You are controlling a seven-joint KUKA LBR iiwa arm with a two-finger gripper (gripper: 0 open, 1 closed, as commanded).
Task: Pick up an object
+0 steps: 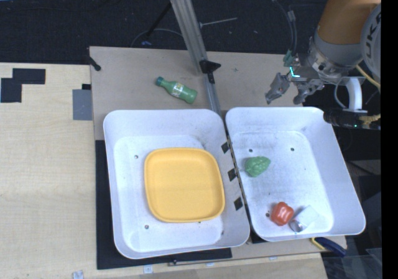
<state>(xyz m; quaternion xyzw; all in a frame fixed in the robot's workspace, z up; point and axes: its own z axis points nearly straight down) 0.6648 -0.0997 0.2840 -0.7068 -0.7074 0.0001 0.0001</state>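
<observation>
Gripper (291, 90) above bench, green bottle (176, 90) label unreadable

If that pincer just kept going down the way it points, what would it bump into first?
Probably the far rim of the right bin, or the bench just behind it. The pincer hangs above that edge; depth is unclear.

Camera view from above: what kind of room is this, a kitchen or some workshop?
Most likely a robotics lab bench, not a kitchen. A grey and orange robot arm with a claw hangs over two white bins holding a yellow plate and toy-like items, with cables on the dark floor behind.
</observation>
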